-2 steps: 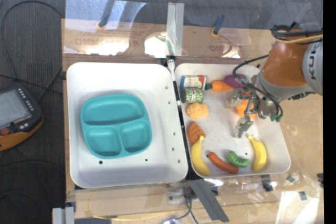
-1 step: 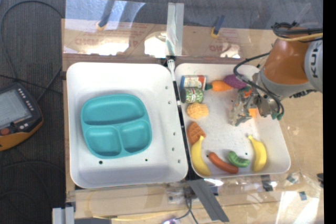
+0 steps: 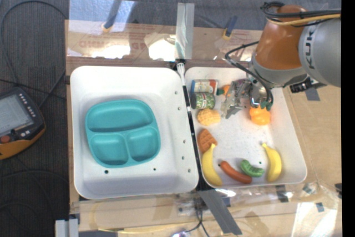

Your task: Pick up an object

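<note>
My gripper (image 3: 234, 104) hangs low in the right bin (image 3: 291, 136), near its back middle. Just left of it lie a green-labelled can (image 3: 204, 95) and a yellow-orange bumpy toy food (image 3: 208, 117). An orange pepper (image 3: 259, 114) sits right beside the gripper on its right. Nothing shows held in the gripper. Toward the front lie a brown pastry (image 3: 206, 139), a banana (image 3: 210, 167), a red sausage (image 3: 234, 172), a green vegetable (image 3: 252, 168) and a second banana (image 3: 273, 162).
The left bin (image 3: 83, 91) holds a teal divided plate (image 3: 122, 131). A ridge between the bins (image 3: 190, 125) separates them. The grey arm with its orange band (image 3: 280, 47) reaches in from the upper right. A handheld controller (image 3: 16, 116) lies off the bench at left.
</note>
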You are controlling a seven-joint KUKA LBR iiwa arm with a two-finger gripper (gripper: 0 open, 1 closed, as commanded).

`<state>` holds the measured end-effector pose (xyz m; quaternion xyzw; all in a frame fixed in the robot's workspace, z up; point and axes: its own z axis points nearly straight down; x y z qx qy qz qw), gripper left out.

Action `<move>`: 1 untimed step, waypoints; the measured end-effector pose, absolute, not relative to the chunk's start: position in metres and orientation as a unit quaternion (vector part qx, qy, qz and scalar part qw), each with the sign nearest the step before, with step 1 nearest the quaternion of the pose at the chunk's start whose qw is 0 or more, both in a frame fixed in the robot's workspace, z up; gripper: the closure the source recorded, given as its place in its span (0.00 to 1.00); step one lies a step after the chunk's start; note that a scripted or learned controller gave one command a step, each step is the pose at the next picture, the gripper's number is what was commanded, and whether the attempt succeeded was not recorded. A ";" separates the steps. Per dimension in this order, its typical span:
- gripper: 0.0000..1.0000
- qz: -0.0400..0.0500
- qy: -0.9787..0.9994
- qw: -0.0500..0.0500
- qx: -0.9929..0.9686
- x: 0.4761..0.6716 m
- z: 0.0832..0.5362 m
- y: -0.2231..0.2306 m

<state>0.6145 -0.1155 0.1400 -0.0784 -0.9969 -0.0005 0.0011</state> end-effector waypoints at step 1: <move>1.00 0.001 -0.963 0.002 -0.271 0.593 0.192 -0.061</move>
